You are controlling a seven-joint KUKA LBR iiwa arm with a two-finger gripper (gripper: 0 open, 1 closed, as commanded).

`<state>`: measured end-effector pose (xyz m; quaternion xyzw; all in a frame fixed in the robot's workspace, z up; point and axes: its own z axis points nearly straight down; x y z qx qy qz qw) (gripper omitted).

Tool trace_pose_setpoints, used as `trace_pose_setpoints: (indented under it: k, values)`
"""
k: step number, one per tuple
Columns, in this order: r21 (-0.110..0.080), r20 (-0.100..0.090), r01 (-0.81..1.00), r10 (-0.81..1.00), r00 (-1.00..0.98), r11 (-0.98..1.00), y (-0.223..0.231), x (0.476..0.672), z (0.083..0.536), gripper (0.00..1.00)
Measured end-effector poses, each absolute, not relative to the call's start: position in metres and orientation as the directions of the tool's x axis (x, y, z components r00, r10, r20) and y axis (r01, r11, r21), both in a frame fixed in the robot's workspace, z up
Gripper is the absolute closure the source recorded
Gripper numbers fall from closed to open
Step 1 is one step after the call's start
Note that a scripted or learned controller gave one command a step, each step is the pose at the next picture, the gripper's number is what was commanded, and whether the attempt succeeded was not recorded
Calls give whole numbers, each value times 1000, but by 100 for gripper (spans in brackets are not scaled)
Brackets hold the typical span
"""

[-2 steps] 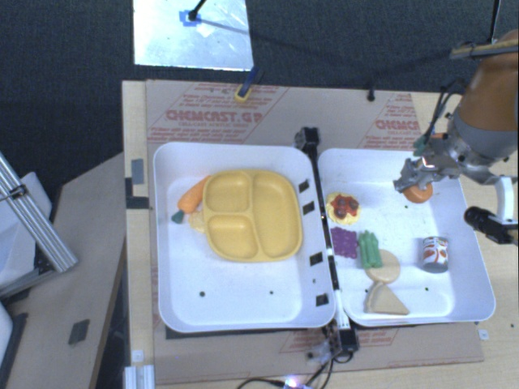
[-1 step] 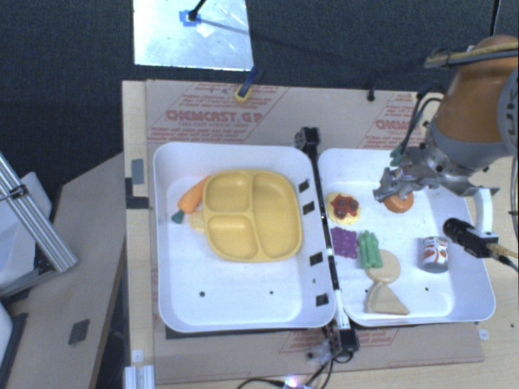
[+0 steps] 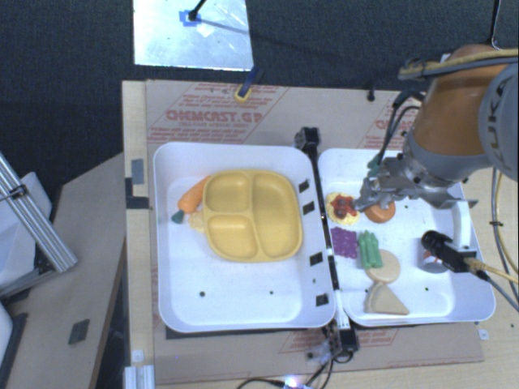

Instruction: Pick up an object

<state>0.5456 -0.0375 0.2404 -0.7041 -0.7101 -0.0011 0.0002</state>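
Lying in the right bin's upper-left part, the red-topped toy food piece (image 3: 343, 207) sits just left of the gripper (image 3: 366, 198), beside an orange round piece (image 3: 380, 211); whether the jaws are apart cannot be told.

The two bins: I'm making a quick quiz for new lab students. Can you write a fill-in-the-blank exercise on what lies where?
1. The yellow divided tray lies in the ____ bin.
2. The toy carrot lies against the tray's ____ side.
3. The purple grapes lie in the ____ bin.
4. The gripper hangs over the ____ bin.

Missing words: left; left; right; right
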Motion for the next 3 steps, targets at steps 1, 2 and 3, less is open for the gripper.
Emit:
trace_pose_setpoints:
  k: [1, 2, 3]
  values:
    - [-1, 1, 1000, 1000, -7, 7, -5, 513, 234, 100]
    - [-1, 2, 1000, 1000, -8, 8, 39, 495, 217, 100]
    - [2, 1, 1000, 1000, -4, 4, 38, 481, 232, 100]
